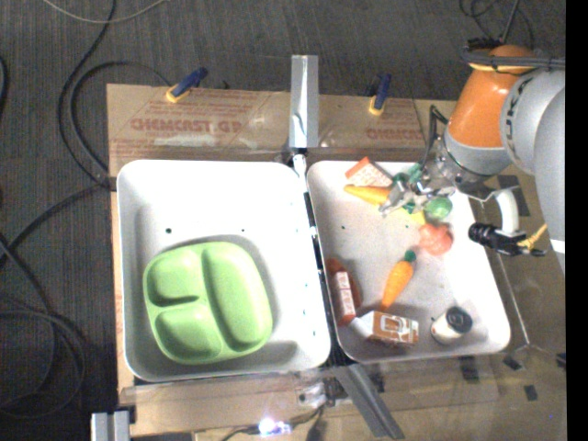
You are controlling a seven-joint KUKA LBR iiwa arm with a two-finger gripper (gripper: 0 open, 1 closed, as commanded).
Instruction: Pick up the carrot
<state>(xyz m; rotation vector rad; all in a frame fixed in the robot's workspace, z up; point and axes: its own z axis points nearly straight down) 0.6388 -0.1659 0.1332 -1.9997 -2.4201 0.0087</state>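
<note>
The carrot (398,280), orange with a small green top, lies slanted on the floor of the right bin (478,324), just below its middle. My gripper (407,194) hangs over the back part of that bin, above and slightly right of the carrot and well apart from it. It is close to a yellow item (367,193) and a green item (438,208). Nothing of the carrot is touched by the gripper.
The right bin also holds an orange-and-white box (367,169) at the back, a reddish round item (436,238), a brown bottle (343,293) by the left wall, a small carton (395,328) and a round can (452,322). A green divided plate (209,299) lies in the left bin (216,186).
</note>
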